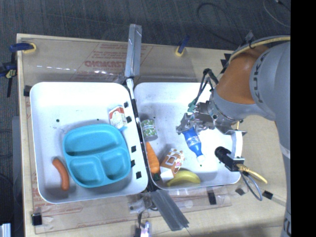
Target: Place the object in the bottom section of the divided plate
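Note:
A blue divided plate lies in the left bin, with one long section at the far side and two smaller ones nearer the front. All its sections are bare. My gripper hangs low in the right bin, right at the upper end of a blue plastic bottle. The bottle lies slanted on the bin floor, white cap toward the front right. The wrist covers the spot where gripper and bottle meet, so I cannot tell if they touch.
In the left bin, a red sausage lies left of the plate and a small carton behind it. The right bin holds a can, a carrot, a snack carton and a banana.

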Controlling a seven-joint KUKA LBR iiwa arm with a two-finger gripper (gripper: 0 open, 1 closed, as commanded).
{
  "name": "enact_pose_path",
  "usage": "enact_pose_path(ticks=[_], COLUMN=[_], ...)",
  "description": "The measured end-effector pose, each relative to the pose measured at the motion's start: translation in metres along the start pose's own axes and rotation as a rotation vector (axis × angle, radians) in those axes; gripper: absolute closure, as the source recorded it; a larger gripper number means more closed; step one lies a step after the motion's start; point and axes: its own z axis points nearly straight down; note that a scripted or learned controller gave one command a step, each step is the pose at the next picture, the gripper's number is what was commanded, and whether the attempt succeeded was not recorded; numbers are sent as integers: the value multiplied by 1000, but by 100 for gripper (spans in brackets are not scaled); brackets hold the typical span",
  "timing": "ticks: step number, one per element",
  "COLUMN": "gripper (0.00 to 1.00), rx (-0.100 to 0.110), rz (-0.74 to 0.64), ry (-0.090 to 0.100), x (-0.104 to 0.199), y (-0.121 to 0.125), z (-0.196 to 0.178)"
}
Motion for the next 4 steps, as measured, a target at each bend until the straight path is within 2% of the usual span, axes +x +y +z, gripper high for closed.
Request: enact_pose_path(ticks=[1, 2, 3, 4], gripper=[100, 100, 0, 0], rx=[2, 1, 1, 3], rz=[-193, -255, -255, -352], ry=[0, 0, -1, 0], x=[97, 183, 182, 171], y=[12, 9, 9, -13], z=[12, 11, 11, 12])
